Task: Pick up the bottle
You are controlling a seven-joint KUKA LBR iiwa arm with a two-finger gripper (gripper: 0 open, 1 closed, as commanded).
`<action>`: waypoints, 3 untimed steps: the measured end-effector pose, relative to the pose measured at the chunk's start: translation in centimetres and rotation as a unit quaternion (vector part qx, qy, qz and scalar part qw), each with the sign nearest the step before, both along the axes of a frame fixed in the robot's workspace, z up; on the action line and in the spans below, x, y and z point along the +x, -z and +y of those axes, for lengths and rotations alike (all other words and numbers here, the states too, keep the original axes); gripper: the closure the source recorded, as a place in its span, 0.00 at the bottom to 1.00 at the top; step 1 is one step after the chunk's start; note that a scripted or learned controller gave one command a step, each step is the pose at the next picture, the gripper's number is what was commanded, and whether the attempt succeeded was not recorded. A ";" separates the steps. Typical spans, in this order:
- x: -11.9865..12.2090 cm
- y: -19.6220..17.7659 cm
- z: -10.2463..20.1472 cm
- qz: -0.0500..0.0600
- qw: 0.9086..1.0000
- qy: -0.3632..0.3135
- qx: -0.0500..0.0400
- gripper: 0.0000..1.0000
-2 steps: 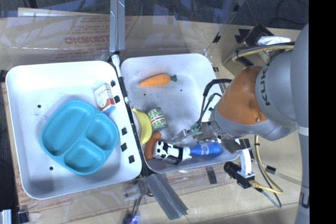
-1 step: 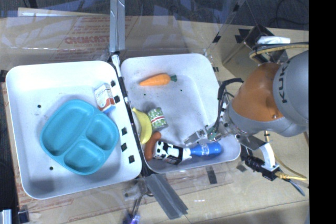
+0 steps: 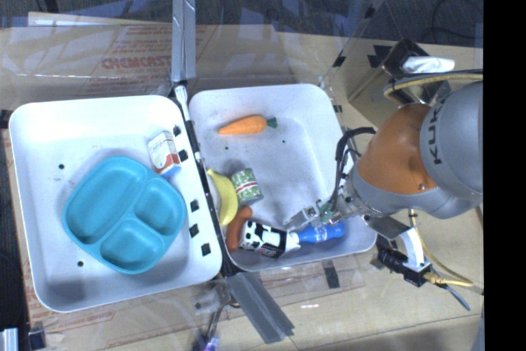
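Note:
A blue bottle (image 3: 323,235) lies on its side at the front right of the right bin (image 3: 279,99). One end of it touches a black-and-white cow-patterned object (image 3: 265,238). My gripper (image 3: 311,216) hangs low just behind and above the bottle, close to it or touching it. The view does not show the bottle held. The grey arm with its orange band (image 3: 394,160) reaches in over the bin's right rim.
The right bin also holds a carrot (image 3: 243,126), a banana (image 3: 222,195), a small green can (image 3: 246,184) and a brown sausage-like piece (image 3: 237,228). In the left bin lie a blue divided plate (image 3: 123,214) and a small white container with a red label (image 3: 162,150).

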State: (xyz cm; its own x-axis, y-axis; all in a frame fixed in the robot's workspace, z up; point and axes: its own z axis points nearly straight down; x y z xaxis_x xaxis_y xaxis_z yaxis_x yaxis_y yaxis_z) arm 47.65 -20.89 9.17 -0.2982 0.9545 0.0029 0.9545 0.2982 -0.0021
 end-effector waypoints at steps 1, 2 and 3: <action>0.1 -1.0 0.0 0.000 1.000 -0.002 0.000 1.00; 0.1 -1.0 0.0 0.000 1.000 -0.002 0.000 0.00; 0.1 0.0 2.9 0.000 0.995 0.104 0.000 0.00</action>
